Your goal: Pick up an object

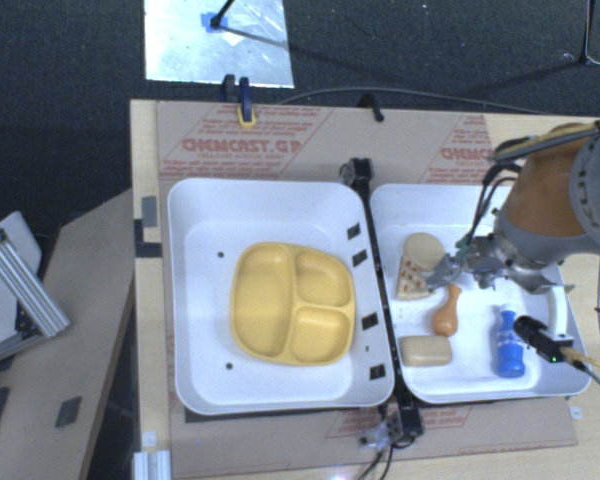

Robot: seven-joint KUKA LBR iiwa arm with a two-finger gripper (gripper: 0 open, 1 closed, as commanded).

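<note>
The right bin (540, 383) holds several objects. A round beige bun (423, 247) lies at its left, with a pizza slice (411, 281) just below it. An orange drumstick-shaped piece (445, 314) lies in the middle, a beige block (425, 350) sits near the front, and a blue bottle (508, 345) lies to the right. My gripper (458, 266) hangs low over the bin's middle, just right of the pizza slice and right above the top end of the orange piece. I see nothing held in it.
The left bin (195, 268) contains a yellow compartment plate (292, 302). A black divider with clips (372, 268) runs between the two bins. The arm's grey body and orange band (550, 198) overhang the right bin's far right side.
</note>
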